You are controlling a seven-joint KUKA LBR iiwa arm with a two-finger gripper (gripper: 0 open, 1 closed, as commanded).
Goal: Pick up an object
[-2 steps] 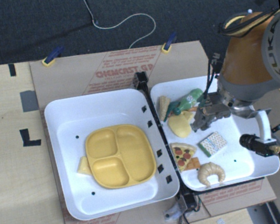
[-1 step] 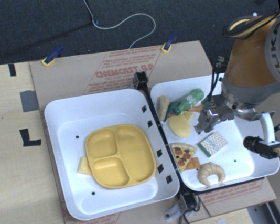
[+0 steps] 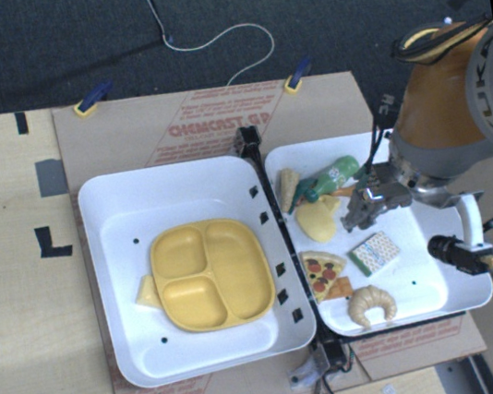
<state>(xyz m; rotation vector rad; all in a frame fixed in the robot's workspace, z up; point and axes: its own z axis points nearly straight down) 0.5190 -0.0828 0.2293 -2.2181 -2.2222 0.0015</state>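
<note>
The right bin (image 3: 430, 305) holds several toy foods. A green bottle (image 3: 331, 176) lies at the back, with a pale yellow lump (image 3: 318, 220) in front of it. A pizza slice (image 3: 323, 271) and a croissant (image 3: 371, 303) lie near the front. A small green-and-white checkered box (image 3: 374, 252) sits mid-bin. My gripper (image 3: 360, 214) hangs low over the bin's middle, just right of the yellow lump and behind the box. I see nothing clearly held in it.
The left bin (image 3: 104, 215) carries a yellow divided plate (image 3: 213, 274) with a yellow wedge (image 3: 145, 293) tucked at its left. A pale corn-like piece (image 3: 286, 184) leans by the divider between the bins. The arm's grey and orange body (image 3: 444, 116) overhangs the right bin's far right.
</note>
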